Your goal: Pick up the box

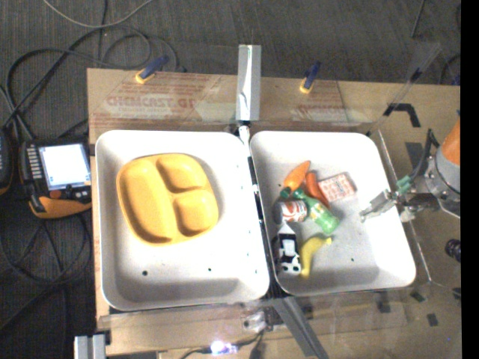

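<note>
Right bin [389,264], box [337,186] lying flat, long axis left-right, hand [374,208] state unclear.

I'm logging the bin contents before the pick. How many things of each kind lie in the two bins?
Yellow divided tray: 1
Box: 1
Carrot: 1
Banana: 1
Green bottle: 1
Can: 1
Black and white cow toy: 1
Total: 7
</note>
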`<state>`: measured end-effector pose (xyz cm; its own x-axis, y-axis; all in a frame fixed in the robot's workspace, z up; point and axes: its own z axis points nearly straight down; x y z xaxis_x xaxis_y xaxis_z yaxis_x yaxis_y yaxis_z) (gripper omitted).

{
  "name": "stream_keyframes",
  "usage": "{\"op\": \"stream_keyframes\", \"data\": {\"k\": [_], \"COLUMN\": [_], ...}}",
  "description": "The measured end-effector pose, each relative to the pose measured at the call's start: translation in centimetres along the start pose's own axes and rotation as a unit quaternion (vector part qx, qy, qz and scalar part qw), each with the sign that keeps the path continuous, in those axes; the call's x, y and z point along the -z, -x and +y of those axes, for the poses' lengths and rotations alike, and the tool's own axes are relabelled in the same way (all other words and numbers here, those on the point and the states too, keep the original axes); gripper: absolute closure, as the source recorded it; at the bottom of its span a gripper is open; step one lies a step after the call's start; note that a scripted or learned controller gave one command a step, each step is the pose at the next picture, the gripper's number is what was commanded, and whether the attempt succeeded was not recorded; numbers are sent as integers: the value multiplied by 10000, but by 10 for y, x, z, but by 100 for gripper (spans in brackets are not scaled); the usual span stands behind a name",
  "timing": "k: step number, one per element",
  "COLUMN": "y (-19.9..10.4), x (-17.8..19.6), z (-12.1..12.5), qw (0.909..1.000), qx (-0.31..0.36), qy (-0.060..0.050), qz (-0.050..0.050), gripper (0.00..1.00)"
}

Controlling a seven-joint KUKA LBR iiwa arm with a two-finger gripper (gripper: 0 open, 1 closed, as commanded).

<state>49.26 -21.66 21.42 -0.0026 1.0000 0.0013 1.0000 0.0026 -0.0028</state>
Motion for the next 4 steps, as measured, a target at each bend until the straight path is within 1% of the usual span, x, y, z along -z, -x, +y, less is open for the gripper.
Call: {"op": "stream_keyframes", "data": {"k": [1,2,3,4], "y": [-2,-9,-9,-7], "x": [-95,65,-105,-115], "z": [72,116,97,95], "qw": [9906,9901,9962,9962], "qx": [-1370,-1400,-868,-861], "qy": [-27,7,9,102], "qz": [35,-26,-4,46], "gripper": [0,0,0,0]}}
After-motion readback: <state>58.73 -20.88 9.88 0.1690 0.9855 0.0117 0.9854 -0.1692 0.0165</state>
